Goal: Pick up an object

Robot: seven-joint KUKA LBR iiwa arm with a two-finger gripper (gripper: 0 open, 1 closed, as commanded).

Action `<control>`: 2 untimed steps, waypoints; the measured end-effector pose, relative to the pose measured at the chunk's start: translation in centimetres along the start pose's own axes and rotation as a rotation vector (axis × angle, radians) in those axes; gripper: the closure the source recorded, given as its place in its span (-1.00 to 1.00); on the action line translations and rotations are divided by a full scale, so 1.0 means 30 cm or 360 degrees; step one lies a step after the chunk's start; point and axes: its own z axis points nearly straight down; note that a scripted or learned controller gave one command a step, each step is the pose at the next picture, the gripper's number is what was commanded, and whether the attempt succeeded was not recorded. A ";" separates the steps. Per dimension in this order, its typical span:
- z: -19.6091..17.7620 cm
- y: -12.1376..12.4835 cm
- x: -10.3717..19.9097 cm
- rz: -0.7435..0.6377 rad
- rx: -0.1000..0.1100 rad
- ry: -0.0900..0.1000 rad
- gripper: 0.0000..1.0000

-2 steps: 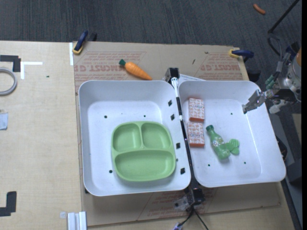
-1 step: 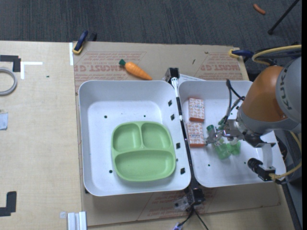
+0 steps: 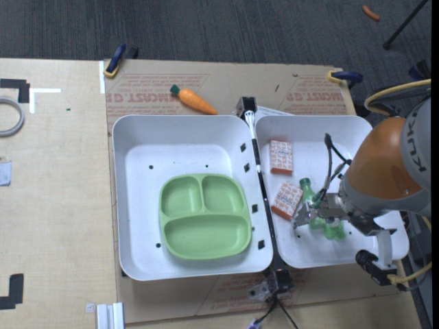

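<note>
The tool [image 3: 310,216] hangs low in the right bin [image 3: 357,132], right over a green bottle [image 3: 306,187] that lies partly under it; whether it is apart or together I cannot tell. Two red-and-white packets lie just left: one [image 3: 280,156] farther back, one [image 3: 286,200] beside the bottle. One green plate [image 3: 204,216] sits in the left bin [image 3: 137,184]. One carrot [image 3: 193,99] lies on the surface behind.

A green divided plate [image 3: 205,216] fills the left bin [image 3: 130,184]; a toy carrot [image 3: 194,99] lies on cardboard [image 3: 226,84].
</note>
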 end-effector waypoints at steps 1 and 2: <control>-0.031 0.003 -0.001 0.0003 -0.0003 0.0000 1.00; -0.390 0.041 0.162 0.0318 -0.0002 -0.0002 1.00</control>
